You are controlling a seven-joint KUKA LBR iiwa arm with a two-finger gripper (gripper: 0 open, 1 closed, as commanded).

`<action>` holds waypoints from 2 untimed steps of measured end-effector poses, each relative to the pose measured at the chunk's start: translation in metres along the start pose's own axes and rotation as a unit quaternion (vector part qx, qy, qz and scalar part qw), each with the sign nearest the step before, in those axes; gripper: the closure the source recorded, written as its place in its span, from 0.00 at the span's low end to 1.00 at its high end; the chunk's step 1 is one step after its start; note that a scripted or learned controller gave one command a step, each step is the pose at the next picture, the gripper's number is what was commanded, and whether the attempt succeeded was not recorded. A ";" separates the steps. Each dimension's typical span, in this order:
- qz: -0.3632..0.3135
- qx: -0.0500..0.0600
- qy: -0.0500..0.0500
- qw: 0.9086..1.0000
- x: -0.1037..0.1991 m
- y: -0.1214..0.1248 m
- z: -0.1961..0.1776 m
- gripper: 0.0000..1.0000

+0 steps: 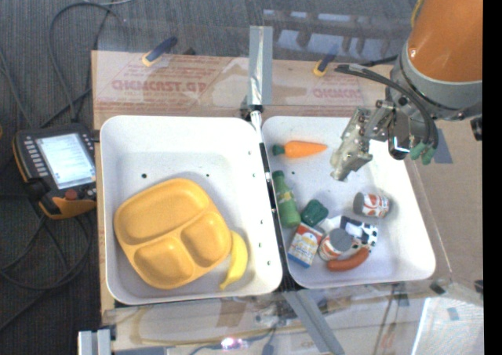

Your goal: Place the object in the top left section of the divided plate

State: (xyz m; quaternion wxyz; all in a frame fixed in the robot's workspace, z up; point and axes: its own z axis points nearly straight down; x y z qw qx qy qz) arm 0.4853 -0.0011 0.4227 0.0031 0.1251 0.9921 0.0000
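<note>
Gleaming yellow divided plate [169,240], three-sectioned

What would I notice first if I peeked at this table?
Probably the big yellow plate in the left bin, with a banana against its right edge. Then the orange carrot at the top of the right bin, near the robot's gripper.

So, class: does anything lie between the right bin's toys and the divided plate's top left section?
The raised rims where both bins meet stand between the toys and the yellow plate. The banana lies beside the plate's lower right edge, away from the top left section.
</note>
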 end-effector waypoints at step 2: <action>-0.294 -0.002 0.002 0.956 -0.034 0.093 0.161 1.00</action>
